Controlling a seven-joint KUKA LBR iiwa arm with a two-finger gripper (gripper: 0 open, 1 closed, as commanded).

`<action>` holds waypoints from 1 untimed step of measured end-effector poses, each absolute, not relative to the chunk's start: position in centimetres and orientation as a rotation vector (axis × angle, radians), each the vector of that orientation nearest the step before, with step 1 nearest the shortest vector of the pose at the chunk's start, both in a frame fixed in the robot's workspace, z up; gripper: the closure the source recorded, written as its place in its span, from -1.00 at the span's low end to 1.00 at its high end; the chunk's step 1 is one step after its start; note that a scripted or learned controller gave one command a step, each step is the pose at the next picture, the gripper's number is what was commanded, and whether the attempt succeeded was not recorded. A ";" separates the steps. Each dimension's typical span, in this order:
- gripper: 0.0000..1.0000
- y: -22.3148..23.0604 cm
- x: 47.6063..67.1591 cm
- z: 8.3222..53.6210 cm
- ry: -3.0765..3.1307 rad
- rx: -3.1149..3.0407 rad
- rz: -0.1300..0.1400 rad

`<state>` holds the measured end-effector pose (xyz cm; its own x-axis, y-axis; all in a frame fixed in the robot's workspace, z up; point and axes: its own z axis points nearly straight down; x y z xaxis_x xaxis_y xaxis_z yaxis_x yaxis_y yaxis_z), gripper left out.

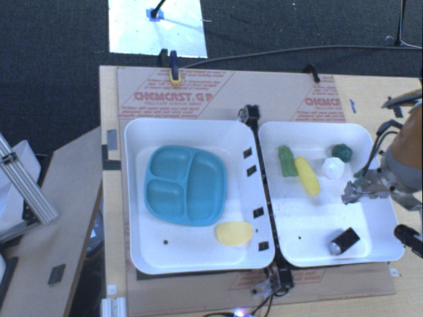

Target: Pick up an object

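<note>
The right bin (310, 253) holds a green pickle-shaped piece (287, 161), a yellow corn cob (307, 176), a small white object (332, 168), a dark green lump (342, 152) and a black-and-silver cylinder (344, 241). My gripper (351, 195) hangs over the right bin's right side, just right of the corn cob and below the white object. Nothing shows between its tips. The left bin (142, 243) holds a blue divided plate (185, 184) and a pale yellow lemon-like piece (234, 233).
The arm (403, 170) comes in over the right bin's right rim. A raised divider with black tabs (258, 190) separates the two bins. Clamps (173, 66) sit at the bench's back edge. A metal rail (26, 183) stands at the far left.
</note>
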<state>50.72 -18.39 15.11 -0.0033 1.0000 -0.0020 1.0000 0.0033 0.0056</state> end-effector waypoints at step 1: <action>1.00 -17.8 50.2 20.1 2.222 2.212 0.005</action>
<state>50.17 -17.84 20.14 -0.0046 1.0000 -0.0022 1.0000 0.0046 0.0071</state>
